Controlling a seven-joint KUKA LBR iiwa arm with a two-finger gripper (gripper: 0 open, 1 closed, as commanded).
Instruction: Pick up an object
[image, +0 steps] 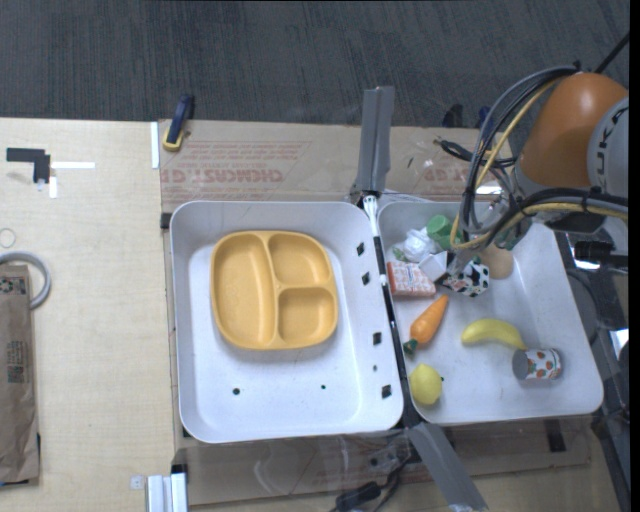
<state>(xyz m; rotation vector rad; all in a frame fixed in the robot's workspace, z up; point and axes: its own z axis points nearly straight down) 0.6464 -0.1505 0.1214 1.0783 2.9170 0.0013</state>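
Bench with two white bins; hand (470, 272) low in the crowded right bin (560, 400).
Cannot tell its grip; neighbours (carrot (430, 320), banana (492, 333)) could get knocked.

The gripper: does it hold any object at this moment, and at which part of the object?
It cannot be told. The gripper is low in the right bin, among the cluttered items near a black-and-white toy, and cables hide its tip.

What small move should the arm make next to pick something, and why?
Probably lower the gripper a little onto the black-and-white toy under it in the right bin. Cables hide the fingers, so a grasp is not confirmed. The carrot and banana lie apart, farther from it.
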